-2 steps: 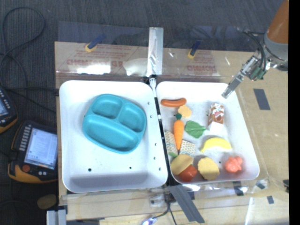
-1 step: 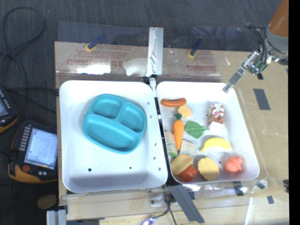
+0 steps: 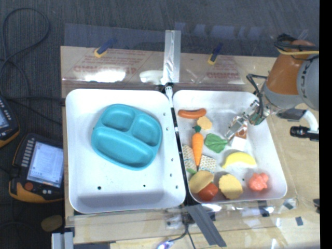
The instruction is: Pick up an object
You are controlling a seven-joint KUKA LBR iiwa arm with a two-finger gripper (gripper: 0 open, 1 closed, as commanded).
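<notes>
Right bin (image 3: 270, 139): gripper (image 3: 239, 123) at 1 o'clock, finger state indiscernible. Carrot (image 3: 197, 143) centre-left; sausage (image 3: 192, 113) at 11. Left bin (image 3: 78, 154): blue tray (image 3: 127, 135), centre.

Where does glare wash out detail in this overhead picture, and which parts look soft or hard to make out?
Camera view: bright glare bleaches the clear sheet behind the left bin and the far floor of the right bin; the blue tray is evenly lit with soft shadow in its compartments; the tool is small and blurry, so its state is unreadable; the toy foods merge, though the carrot stands out.
</notes>
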